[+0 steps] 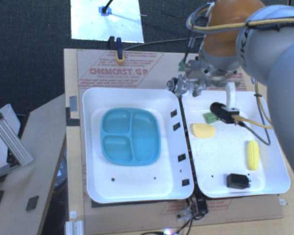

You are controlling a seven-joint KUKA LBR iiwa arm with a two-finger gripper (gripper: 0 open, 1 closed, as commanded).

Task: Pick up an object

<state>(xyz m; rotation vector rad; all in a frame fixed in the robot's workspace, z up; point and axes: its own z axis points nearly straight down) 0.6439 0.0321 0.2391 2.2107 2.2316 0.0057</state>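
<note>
Fingers (174, 85): spread apart, nothing between them, poised over the 12 o'clock end of the ridge where the left bin (95, 180) meets the right bin (274, 180). Candidate objects all lie in the right bin: a green piece (209, 117) at 10 o'clock, a pale yellow piece (203, 130) just beside it at 9 o'clock, a yellow corn cob (253, 154) at 4 o'clock, and a black block (237, 180) at 6 o'clock, each apart from the fingers. The left bin holds a blue divided plate (131, 136), centred. Under the bins lies a pale sheet (152, 62) printed in red "CHEMCAST GP"; the smaller print is not legible.
</note>
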